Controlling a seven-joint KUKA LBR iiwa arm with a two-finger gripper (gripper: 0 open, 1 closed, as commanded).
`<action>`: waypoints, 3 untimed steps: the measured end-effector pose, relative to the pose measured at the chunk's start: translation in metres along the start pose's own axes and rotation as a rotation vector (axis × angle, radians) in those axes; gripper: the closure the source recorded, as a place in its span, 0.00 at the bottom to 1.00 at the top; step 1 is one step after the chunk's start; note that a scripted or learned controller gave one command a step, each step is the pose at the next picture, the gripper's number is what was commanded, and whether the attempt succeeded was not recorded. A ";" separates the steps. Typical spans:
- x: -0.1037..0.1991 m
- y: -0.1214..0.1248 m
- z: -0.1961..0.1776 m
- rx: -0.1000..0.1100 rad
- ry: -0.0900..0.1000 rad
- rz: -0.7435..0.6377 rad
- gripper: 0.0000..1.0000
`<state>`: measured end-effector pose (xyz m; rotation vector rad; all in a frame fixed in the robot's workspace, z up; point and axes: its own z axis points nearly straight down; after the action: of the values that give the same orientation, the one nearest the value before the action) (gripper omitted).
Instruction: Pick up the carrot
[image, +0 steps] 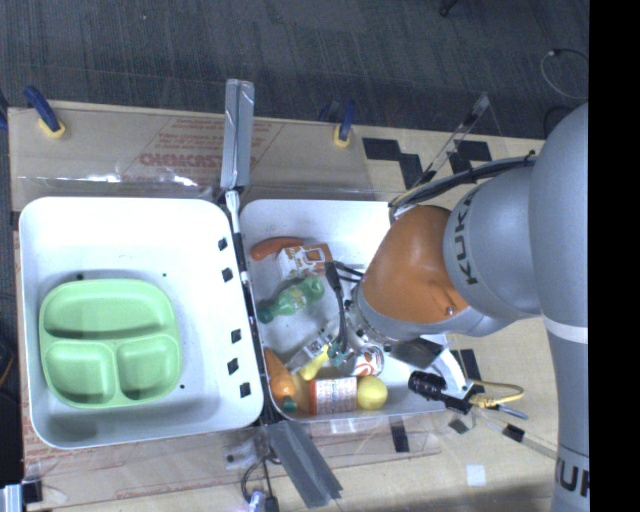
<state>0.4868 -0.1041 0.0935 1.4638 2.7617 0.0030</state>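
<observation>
One carrot (279, 377), tip pointing up-left

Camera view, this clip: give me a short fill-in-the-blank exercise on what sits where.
1. The green divided tray lies in the ____ bin.
2. The carrot lies in the right bin, against its ____ wall.
3. The tray has ____ compartments.
4. The yellow lemon sits at the bin's ____ edge.

Missing words: left; left; three; near
</observation>
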 end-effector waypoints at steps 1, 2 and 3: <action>-0.043 0.064 0.005 0.012 0.017 -0.178 0.00; -0.001 0.017 -0.052 0.008 0.021 -0.623 0.00; -0.016 0.036 0.004 0.009 0.018 -0.699 0.00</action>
<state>0.5255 -0.0978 0.0900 0.4324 3.1161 -0.0046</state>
